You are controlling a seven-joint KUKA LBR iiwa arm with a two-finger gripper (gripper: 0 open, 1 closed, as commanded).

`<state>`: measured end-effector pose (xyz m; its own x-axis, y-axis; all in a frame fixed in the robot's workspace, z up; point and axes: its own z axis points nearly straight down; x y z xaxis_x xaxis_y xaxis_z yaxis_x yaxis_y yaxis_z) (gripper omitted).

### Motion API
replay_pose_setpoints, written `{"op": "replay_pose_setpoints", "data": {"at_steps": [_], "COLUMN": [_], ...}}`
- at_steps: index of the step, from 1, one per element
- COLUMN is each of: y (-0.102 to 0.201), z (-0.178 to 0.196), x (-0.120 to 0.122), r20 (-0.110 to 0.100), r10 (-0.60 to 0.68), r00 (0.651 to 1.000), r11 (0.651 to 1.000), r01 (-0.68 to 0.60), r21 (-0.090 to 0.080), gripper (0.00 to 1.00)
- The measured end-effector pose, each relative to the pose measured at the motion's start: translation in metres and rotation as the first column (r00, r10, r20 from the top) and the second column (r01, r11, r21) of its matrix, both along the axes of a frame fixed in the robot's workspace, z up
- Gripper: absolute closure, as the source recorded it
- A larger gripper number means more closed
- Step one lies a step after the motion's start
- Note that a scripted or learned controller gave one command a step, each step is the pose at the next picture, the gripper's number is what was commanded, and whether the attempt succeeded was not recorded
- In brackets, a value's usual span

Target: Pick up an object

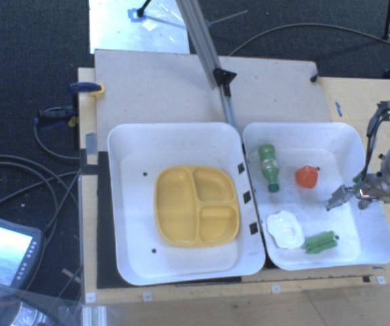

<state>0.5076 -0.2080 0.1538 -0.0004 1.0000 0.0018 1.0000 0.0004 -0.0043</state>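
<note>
Two bins on the table, hand at the right bin's right edge.
A yellow plate (197,205) fills the left bin (123,182); the right bin (344,138) holds a green bottle (269,167), white dish (285,229), red tomato (306,176) and green pod (321,242); the hand (344,197) holds nothing, grip unclear.

Just beside the gripper (339,199), which looks like dull grey metal, the right bin (368,175) is smooth white plastic with a faint sheen. Near its tip lie a glossy green plastic bottle (269,167) and a matt orange-red piece (306,176). Farther off, the yellow tray (196,205) looks like smooth, matt plastic. The bench (181,87) beyond looks like pale, matt board.
</note>
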Motion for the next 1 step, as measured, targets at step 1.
{"op": "replay_pose_setpoints", "data": {"at_steps": [1], "y": [0.0062], "z": [-0.0454], "x": [-0.0055], "r20": [0.001], "r10": [0.000], "r00": [1.000], "r11": [1.000], "r01": [0.000], "r21": [0.000], "gripper": [0.00]}}
